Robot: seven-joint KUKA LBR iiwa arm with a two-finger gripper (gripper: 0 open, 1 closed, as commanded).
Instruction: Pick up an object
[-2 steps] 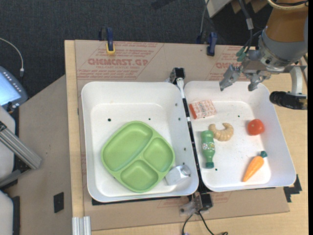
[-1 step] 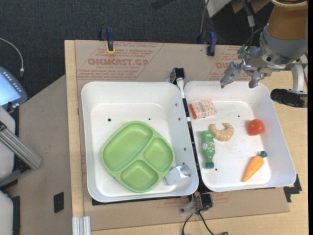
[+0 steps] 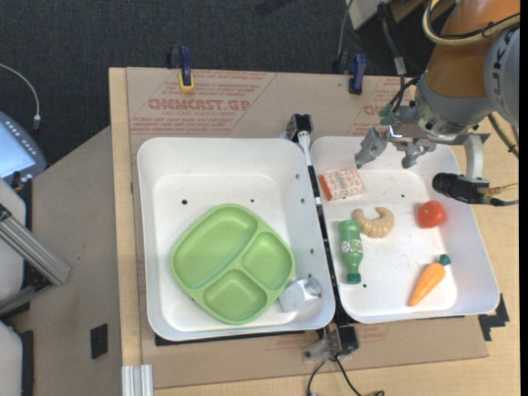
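— End effector first: where does it stand?

— Over the far edge of the right bin, hanging from the grey arm with the orange band. Its two fingers are spread apart, one reaching toward the bin's inner wall, the other nearer the wrist, and nothing sits between them.

— So nothing is picked yet. What is there to pick?

— Five things in that bin: a red-and-white packet, a croissant, a green bottle, a tomato and a carrot. The left bin holds a green divided plate and a small clear cup at its near corner.

— Which one lies closest?

— The packet, I judge. It lies flat just toward the camera and a little to the view's left of the open fingers, near the wall shared by the two bins. The croissant comes next, further toward the camera; the carrot and bottle are well apart from the end effector.

— And the packet's long axis?

— Roughly across the bin, tilted slightly. The fingers seem spread along much the same line, so a wrist turn may be needed to close across the short side, though the slant of the view makes that hard to settle.

— Risk?

— It is thin and flat; the fingers could slide over it.
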